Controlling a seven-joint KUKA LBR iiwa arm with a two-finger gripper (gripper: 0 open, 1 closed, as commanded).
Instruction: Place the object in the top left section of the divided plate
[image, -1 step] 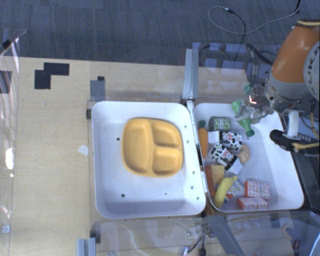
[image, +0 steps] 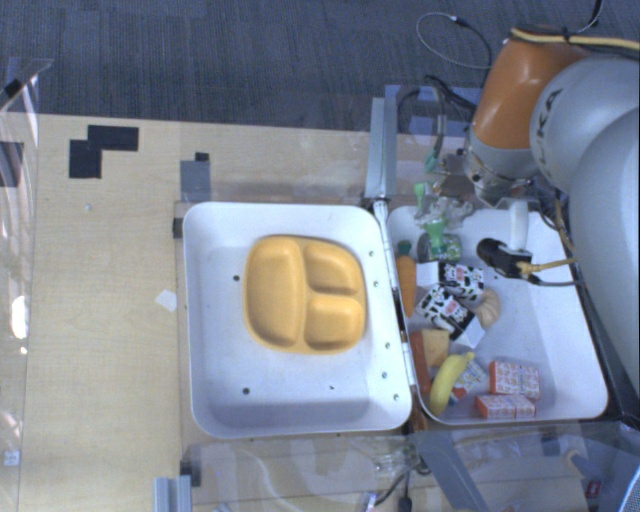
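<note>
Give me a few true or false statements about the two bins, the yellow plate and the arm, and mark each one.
1. The yellow divided plate lies in the left bin. True.
2. A banana lies on the plate. False: it lies in the right bin.
3. The carrot lies along the right bin's left wall. True.
4. The plate's sections hold toys. False: they are bare.
5. The gripper is over the right bin's far end. True.
</note>
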